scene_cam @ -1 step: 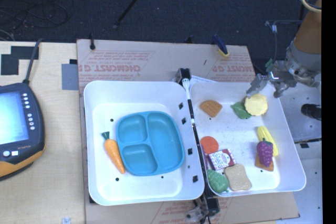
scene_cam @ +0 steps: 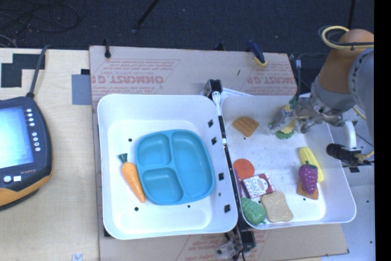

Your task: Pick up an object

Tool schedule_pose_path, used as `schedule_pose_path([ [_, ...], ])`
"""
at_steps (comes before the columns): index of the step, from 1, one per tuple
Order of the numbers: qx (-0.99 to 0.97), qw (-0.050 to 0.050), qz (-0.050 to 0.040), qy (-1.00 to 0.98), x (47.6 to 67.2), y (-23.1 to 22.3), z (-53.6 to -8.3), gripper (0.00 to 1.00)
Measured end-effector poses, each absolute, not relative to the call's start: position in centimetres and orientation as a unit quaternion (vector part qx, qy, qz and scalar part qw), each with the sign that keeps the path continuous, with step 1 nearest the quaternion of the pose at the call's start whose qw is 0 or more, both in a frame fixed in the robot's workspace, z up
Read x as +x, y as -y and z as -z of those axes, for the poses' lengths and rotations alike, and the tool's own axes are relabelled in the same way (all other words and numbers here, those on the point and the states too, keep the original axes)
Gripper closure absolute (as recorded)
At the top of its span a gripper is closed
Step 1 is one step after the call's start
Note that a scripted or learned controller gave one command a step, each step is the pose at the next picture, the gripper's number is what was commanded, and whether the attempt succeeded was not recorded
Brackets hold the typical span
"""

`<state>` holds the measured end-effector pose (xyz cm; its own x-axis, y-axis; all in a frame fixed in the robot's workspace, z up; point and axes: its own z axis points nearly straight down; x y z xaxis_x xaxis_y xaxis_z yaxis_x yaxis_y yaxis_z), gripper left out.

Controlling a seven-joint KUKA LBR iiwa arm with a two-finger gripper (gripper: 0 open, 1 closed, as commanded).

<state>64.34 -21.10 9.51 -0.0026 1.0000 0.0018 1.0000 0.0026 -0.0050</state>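
One small green-and-yellow toy (scene_cam: pixel 283 129) sits right at the gripper (scene_cam: pixel 292 119) in the right bin (scene_cam: pixel 342 211); whether it is gripped, I cannot tell.

Two white bins (scene_cam: pixel 110 131) (scene_cam: pixel 342 205) counted. One blue divided plate (scene_cam: pixel 173 166), one carrot (scene_cam: pixel 132 178). Seven toy foods counted in right bin, possibly eighth at gripper (scene_cam: pixel 287 125), partly hidden.
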Motion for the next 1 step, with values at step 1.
schedule_pose_path([
  [1,-0.706,0.003,-0.0019,0.709,64.35,16.71,-8.35,0.0],
])
